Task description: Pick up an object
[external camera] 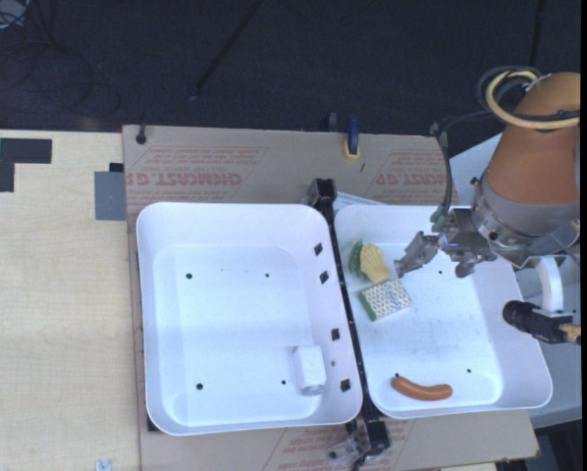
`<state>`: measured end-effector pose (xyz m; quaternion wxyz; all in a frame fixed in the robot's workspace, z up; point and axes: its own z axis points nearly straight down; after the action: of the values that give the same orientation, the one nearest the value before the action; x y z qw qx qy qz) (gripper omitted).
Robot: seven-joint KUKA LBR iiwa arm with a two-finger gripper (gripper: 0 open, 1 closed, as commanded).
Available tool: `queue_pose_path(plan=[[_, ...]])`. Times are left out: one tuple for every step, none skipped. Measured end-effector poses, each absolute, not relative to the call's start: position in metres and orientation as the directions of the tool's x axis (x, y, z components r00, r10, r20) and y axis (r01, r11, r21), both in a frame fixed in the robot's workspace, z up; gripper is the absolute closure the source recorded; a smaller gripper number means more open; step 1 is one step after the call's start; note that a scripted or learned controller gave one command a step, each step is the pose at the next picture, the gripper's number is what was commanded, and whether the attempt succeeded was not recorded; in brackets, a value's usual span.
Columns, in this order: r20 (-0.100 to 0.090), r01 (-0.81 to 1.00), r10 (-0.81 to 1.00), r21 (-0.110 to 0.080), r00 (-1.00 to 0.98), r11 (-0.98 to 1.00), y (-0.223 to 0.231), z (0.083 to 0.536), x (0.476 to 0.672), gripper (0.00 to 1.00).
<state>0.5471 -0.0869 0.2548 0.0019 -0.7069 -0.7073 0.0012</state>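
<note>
1. Nearest me, at the front of the right bin (529, 386), an orange sausage-shaped thing (422, 391) lies flat, close to the front rim and well apart from everything else.
2. In the left bin (156, 292), a small white block (309, 369) sits near the front right corner, close to the divider (338, 292) between the two bins.
3. Further back in the right bin, a speckled sponge (385, 299) lies just beside a yellow corn-like piece (372, 261) with green at its side; both sit near the divider.
4. The end effector (413, 255) hangs over the right bin, just right of the corn piece; I cannot tell how it is set, and I see nothing held in it.
5. As I judge it, the pick is not yet done: every object rests on a bin floor, so the grasp and lift remain.
6. The corn and sponge crowd the divider wall, leaving little room on that side; the sausage has open floor around it.
7. Behind the bins, the cardboard on the counter (48, 292) ends at a dark backdrop.
</note>
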Motion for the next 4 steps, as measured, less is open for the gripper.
queue_pose_path(plan=[[-0.009, 1.0, 1.0, 0.016, 0.007, -0.007, -0.184, 0.421, 0.538, 0.0], [-0.001, 1.0, 1.0, -0.003, 0.002, -0.002, -0.181, 0.42, 0.538, 1.0], [0.004, 1.0, 1.0, -0.01, -0.006, 0.006, -0.12, 0.324, 0.571, 1.0], [0.0, 1.0, 1.0, 0.004, -0.006, 0.006, -0.058, 0.413, 0.56, 1.0]])
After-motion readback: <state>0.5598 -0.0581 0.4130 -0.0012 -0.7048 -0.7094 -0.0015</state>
